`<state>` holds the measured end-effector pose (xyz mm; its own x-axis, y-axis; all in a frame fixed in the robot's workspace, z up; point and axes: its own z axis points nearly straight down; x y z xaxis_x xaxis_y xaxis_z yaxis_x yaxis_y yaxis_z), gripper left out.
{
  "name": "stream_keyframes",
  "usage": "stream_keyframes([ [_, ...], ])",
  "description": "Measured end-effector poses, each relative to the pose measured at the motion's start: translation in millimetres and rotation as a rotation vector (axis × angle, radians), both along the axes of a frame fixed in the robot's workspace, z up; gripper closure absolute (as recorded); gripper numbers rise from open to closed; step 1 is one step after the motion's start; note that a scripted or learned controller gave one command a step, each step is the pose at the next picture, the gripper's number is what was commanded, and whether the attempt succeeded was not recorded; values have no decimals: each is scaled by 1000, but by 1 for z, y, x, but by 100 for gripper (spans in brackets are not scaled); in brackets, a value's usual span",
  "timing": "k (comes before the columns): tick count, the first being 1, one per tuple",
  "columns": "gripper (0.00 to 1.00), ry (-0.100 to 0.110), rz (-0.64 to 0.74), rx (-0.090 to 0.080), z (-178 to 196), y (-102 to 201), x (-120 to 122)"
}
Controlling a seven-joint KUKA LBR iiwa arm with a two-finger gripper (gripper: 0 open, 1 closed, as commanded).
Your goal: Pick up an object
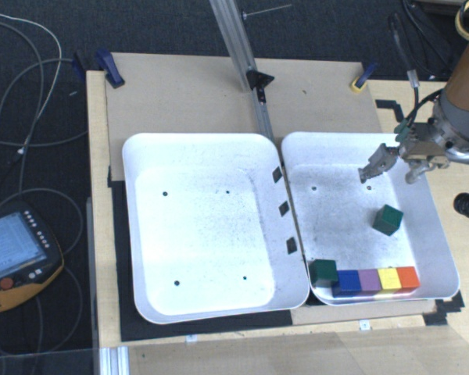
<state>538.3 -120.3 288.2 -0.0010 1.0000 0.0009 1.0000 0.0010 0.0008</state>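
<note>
White plastic forms 2 shallow bins side by side on the bench (180, 92). The left bin (141, 162) has a bare, speckled floor, open all the way to its rounded rim. The right bin (328, 151) has open floor through its upper and middle parts. Along its near wall sits a row of 5 cubes: green cube (324, 271), blue cube (347, 280), purple cube (370, 279), yellow cube (389, 277), orange cube (407, 276), touching or nearly so. 1 dark green cube (388, 219) lies alone, tilted, mid-floor. Above it hangs the gripper (392, 170), fingers spread wide, holding nothing, near the right rim.
</note>
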Motion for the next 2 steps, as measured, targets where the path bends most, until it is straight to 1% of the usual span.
stream_keyframes([
  [1,0,11,-6,1,-136,-64,-41],
  [2,0,-29,1,-11,-169,-73,30],
])
